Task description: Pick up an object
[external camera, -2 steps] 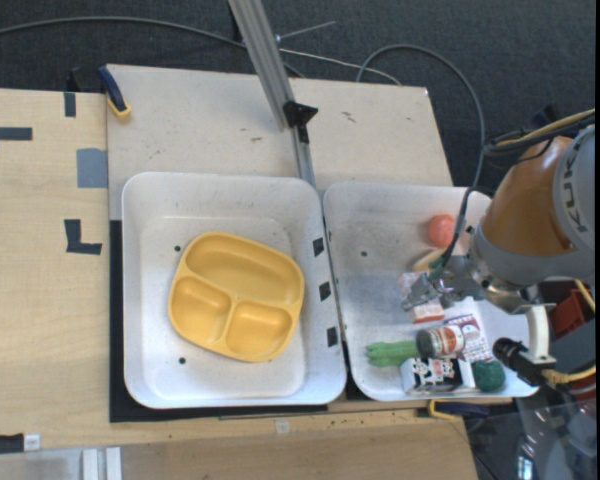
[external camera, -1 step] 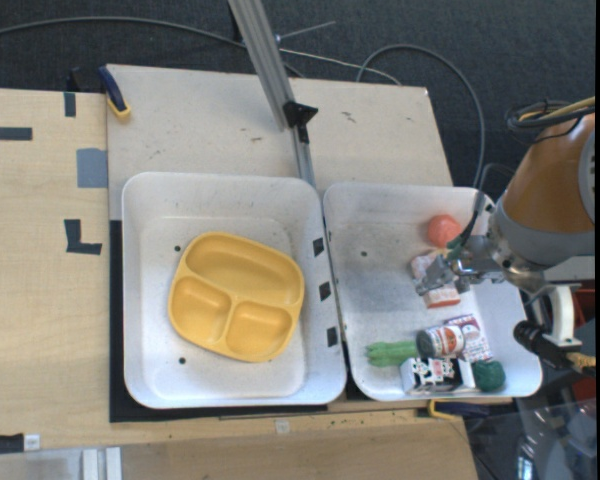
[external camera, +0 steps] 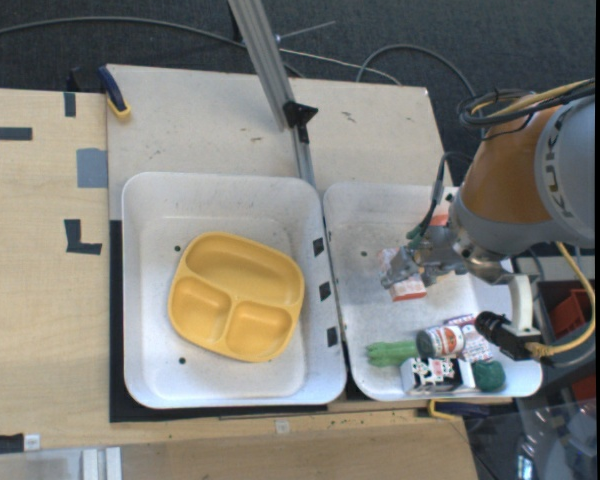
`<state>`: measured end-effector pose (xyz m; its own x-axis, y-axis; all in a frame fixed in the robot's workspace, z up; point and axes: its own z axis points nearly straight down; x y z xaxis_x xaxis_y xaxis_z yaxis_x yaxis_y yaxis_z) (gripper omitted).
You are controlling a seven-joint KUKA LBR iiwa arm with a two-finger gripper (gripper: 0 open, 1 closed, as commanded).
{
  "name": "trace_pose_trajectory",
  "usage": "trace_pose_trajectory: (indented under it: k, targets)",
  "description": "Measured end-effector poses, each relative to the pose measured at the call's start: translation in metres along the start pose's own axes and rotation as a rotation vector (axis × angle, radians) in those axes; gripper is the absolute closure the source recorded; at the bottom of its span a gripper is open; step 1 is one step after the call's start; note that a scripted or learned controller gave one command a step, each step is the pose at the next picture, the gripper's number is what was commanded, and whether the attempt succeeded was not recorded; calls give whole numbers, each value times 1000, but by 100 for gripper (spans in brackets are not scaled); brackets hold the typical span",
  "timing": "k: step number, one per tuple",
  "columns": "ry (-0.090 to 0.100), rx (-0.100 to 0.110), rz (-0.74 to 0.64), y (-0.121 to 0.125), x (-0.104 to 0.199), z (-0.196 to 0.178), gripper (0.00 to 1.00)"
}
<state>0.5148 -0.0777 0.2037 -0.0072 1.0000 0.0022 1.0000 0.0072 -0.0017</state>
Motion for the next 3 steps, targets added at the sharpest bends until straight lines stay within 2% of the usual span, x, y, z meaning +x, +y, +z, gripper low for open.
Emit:
trace_pose_trajectory:
  k: [2, 3]
  targets:
    - [0, 0, -1, 7, 115, -25, 100]
    - [-1, 3, 1, 1, 165, -14, 100]
